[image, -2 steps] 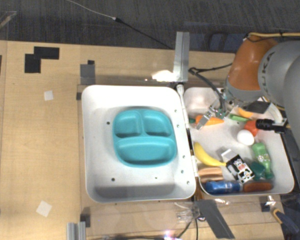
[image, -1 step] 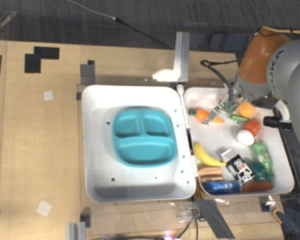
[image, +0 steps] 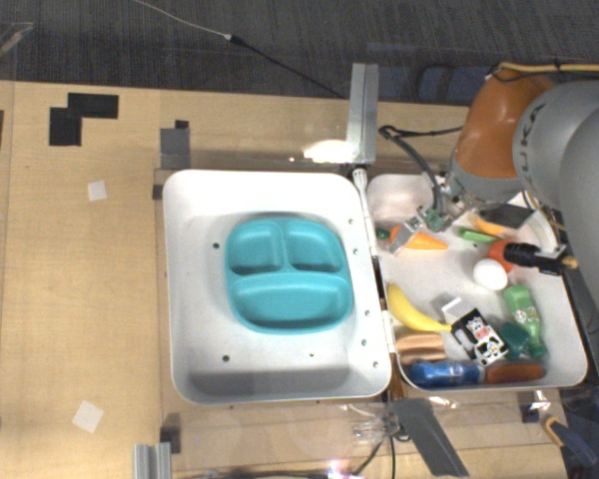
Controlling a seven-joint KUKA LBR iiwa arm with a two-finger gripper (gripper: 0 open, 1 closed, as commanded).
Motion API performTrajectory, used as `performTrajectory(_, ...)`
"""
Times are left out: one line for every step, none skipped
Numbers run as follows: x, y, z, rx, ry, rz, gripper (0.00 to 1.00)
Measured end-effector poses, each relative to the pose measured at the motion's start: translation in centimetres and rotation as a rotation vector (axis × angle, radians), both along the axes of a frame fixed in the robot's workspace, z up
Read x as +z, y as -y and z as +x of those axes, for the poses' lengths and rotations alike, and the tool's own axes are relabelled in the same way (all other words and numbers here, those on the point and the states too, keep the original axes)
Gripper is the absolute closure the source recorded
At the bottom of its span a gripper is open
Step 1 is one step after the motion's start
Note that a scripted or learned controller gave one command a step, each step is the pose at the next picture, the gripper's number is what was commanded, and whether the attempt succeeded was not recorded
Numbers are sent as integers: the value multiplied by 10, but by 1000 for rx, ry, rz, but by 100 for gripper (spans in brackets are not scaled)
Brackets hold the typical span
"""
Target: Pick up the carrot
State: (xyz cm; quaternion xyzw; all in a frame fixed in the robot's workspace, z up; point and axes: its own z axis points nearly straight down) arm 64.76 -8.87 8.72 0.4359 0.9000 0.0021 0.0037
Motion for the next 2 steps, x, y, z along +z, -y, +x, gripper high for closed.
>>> performTrajectory(14, 0, 3, 5, 10, -2, 100)
performTrajectory(102, -54, -60, -160, 3, 3, 100)
